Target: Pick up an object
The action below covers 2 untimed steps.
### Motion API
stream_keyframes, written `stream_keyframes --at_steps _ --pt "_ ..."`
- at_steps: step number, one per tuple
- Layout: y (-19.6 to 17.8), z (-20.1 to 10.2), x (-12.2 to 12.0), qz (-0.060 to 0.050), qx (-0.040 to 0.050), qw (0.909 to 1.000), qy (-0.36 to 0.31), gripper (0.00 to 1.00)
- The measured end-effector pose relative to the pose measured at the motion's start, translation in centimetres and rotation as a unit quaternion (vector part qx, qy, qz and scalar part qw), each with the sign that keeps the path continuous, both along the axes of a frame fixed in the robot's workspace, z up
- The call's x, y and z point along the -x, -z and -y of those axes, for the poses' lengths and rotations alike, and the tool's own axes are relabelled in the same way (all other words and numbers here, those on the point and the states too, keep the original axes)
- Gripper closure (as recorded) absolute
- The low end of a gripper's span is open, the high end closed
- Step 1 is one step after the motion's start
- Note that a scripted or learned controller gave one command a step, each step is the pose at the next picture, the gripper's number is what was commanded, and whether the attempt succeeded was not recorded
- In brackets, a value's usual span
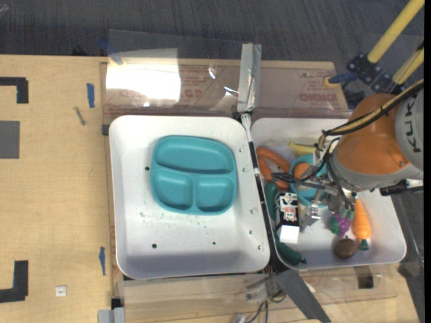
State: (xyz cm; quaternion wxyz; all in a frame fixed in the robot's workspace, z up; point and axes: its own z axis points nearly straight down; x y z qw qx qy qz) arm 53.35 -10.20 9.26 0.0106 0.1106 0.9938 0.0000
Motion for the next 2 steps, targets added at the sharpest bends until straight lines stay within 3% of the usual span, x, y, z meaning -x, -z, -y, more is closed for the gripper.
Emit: stream_keyframes --at_steps 1,2 --pt "0.0 -0.6 -3.0 -0.002 0.0001 0.995 0.1 0.0" --pt "-2.6 3.6 -3.4 -0.006 -0.0038 0.9604 0.279 0.0"
